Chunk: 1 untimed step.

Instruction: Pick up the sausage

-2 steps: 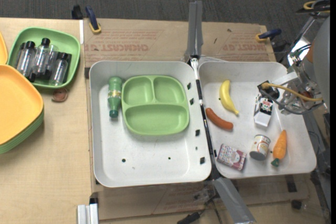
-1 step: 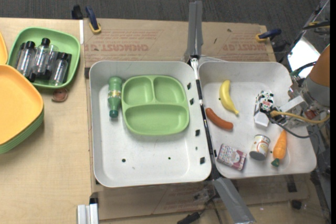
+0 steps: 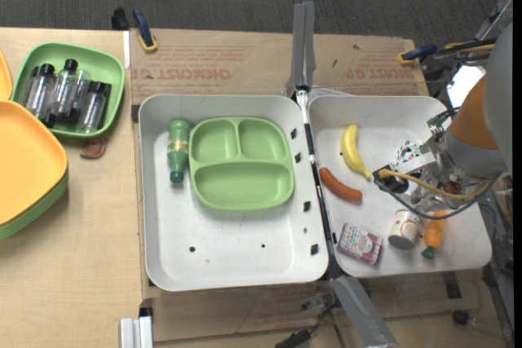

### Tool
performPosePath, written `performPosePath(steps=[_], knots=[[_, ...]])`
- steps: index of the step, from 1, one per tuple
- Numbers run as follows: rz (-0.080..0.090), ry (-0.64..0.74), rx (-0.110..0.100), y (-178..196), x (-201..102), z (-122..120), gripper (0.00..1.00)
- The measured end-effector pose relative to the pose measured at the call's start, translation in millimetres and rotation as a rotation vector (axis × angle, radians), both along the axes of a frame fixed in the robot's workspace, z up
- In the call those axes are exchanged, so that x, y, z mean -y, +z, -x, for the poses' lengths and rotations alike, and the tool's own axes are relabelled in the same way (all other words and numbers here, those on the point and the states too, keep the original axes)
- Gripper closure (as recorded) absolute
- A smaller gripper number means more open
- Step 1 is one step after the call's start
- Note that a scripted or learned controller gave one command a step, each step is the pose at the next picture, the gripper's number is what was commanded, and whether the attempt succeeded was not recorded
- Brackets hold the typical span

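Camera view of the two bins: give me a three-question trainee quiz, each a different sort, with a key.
1. True or false: the sausage lies in the same bin as the green divided plate.
2. Which item lies nearest the sausage? A) banana B) carrot C) green bottle
3. Fill in: the pink packet lies in the ____ bin as seen in the view.

Key: 1 false; 2 A; 3 right

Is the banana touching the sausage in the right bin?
Cannot tell. In the camera view the banana's lower tip ends right beside the sausage, too close to show a gap or contact.
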State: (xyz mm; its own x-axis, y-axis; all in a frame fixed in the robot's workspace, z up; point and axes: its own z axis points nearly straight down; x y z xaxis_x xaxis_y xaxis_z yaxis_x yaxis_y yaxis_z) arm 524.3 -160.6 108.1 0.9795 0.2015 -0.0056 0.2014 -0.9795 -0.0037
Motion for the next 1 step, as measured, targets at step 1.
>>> performPosePath(steps=[1], knots=[[-0.001,0.158,0.002,-17.3,23.9,19.4,1.00]])
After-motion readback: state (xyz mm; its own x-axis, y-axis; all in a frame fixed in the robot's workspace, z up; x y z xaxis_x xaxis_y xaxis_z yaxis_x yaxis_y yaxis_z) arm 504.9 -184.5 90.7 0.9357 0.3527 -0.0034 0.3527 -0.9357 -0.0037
